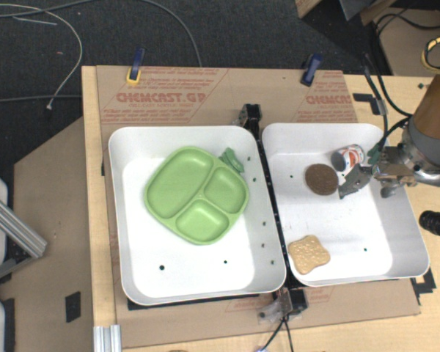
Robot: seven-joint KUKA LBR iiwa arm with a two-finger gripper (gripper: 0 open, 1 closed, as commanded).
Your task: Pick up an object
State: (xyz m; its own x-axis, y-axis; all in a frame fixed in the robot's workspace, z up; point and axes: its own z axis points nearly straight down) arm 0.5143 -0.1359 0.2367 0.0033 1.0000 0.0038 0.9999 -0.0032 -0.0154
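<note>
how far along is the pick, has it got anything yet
Done: the arm has reached into the right bin. In hand: the claw sits low beside the brown disc and the small can, with nothing visibly between its fingers. Left: grasp and lift; the cracker and green tray lie untouched.

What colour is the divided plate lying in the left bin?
Light green. The divided plate shows plainly in the camera view, lying in the left bin.

Bright, even overhead light, soft shadows, mild glare on the white bins (132,196), slightly soft focus.
</note>
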